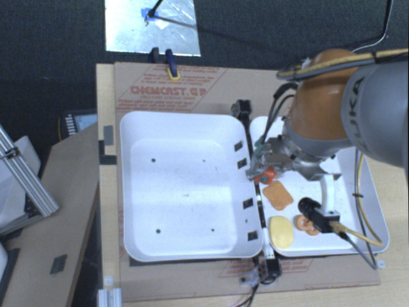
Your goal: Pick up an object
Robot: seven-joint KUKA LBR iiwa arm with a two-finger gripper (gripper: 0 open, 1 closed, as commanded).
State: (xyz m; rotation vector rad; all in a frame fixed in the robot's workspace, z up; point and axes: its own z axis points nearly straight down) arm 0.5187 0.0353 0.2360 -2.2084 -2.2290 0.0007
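Camera view: the arm (332, 107) reaches in over the bench. It leaves the left bin (185, 178) in plain sight and hides much of the right bin (367, 216). The gripper (262, 166) hangs low at the right bin's left wall. Whether it is wide, narrow or holding something cannot be told, because the wrist crowds it. A tan slab (278, 195), a yellow oval (281, 231) and an orange ring (305, 224) lie towards that bin's near left corner. A red piece (270, 172) sits right at the gripper, and is probably the object it is aiming for.
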